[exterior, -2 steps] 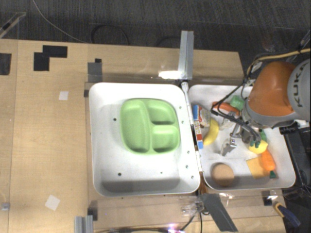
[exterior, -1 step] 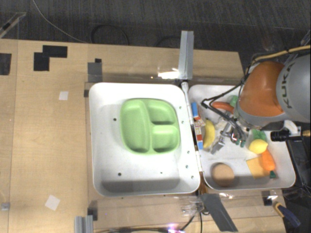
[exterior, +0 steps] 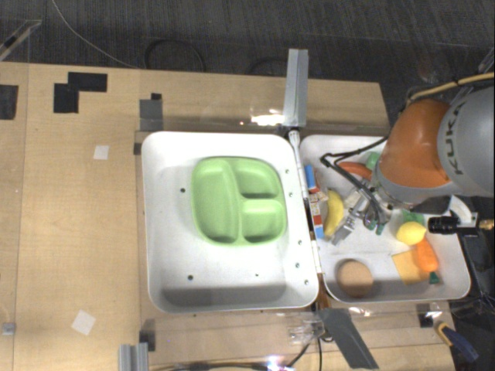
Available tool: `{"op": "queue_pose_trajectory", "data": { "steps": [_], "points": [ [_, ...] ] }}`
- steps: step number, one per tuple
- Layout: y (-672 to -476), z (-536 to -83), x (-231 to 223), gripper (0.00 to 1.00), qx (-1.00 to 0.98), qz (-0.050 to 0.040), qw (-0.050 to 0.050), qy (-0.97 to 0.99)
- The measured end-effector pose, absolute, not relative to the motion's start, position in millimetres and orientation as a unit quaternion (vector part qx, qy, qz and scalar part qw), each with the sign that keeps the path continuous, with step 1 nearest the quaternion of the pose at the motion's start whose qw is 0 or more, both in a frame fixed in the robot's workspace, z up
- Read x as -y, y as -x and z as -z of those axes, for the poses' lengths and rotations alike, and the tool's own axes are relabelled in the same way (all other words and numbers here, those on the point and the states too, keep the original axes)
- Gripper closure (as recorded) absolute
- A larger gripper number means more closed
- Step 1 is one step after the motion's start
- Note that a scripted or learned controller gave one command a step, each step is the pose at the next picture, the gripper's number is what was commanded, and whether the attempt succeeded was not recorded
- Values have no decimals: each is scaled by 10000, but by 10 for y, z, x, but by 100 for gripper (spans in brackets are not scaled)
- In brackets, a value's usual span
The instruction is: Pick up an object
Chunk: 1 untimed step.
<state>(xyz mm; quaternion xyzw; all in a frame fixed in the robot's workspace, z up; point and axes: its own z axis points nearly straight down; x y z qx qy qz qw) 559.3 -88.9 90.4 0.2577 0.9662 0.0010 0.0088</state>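
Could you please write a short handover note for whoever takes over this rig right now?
Gripper: low in the right bin, beside the banana; whether its fingers are open or shut cannot be told, and nothing is seen held.
Right bin also holds a lemon, a carrot, a yellow block and a brown round object.
Left bin holds a green divided tray.
Done: arm has reached the objects.
Left: grasp one object and lift it.

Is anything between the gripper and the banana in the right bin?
Nothing visible. The gripper hangs just right of the banana in the right bin, with bare bin floor between them.
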Motion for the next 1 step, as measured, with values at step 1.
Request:
{"op": "queue_pose_trajectory", "data": {
  "steps": [1],
  "points": [
    [-5856, -897, 892, 0, -9334, -21, 67, -3588]
  ]
}}
